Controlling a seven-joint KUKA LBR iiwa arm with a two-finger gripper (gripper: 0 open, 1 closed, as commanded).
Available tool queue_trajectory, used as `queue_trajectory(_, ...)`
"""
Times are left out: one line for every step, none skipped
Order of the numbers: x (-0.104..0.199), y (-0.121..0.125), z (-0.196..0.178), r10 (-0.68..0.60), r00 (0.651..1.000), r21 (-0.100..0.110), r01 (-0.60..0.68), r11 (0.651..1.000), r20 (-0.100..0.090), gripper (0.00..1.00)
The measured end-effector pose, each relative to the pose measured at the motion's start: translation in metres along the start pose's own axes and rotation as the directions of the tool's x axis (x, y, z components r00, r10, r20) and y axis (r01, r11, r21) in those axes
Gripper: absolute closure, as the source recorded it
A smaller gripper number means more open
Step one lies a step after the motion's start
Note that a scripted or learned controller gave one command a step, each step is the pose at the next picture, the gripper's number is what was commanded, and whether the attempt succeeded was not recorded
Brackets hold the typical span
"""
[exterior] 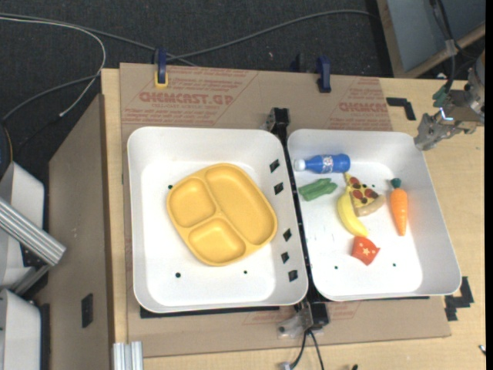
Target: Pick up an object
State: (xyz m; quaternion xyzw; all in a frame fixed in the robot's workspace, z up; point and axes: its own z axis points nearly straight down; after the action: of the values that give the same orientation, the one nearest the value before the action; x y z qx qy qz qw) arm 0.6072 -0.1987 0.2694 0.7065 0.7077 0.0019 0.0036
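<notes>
The right bin point(431, 264) holds several toy items: a blue bottle point(324, 163), a green pod point(317, 189), a pizza slice point(362, 195), a yellow banana point(350, 216), an orange carrot point(398, 209) and a red piece point(366, 250). My gripper point(429, 134) hangs at the far right, just outside the right bin's back right corner and apart from all the items. Nothing shows between it and the bin.
The left bin point(146, 206) bears a yellow three-part tray point(222, 213). Black clips point(279, 119) join the two bins in the middle. Brown cardboard point(231, 91) lies under both bins, with blue clamps point(161, 66) at its back edge.
</notes>
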Motion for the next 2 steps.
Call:
queue_trajectory(0.0,0.001,0.0,0.0,1.0,0.005,0.0,1.0,-0.001,1.0)
queue_trajectory(0.049,-0.012,0.016,-0.003,1.0,0.012,0.003,1.0,-0.005,1.0)
